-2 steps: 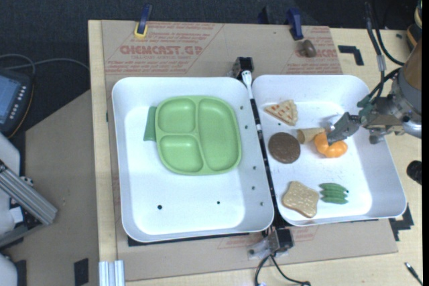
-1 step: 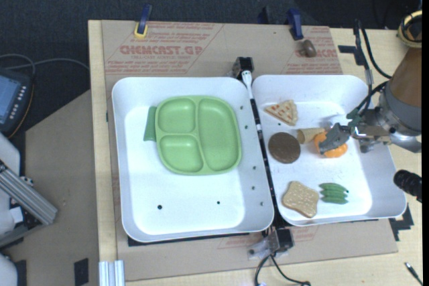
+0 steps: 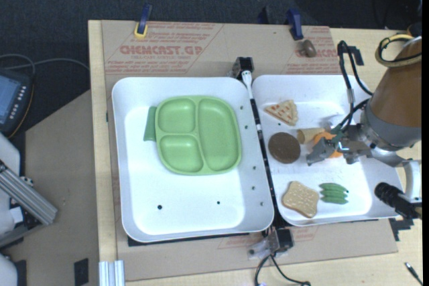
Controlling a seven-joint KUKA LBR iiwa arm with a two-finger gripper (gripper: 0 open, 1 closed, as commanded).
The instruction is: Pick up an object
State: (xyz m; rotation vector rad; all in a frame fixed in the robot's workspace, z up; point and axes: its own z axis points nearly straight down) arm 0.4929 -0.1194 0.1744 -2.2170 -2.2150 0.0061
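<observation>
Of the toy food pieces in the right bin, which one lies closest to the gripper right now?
The small orange piece, right beside the gripper. The brown round patty, pizza slice, cracker and green beans all lie farther off.

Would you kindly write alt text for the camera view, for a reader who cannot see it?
A grey robot arm reaches from the right, its gripper low over the right bin, which holds a pizza slice, brown disc, cracker and green beans. The left bin holds a green divided plate.
</observation>
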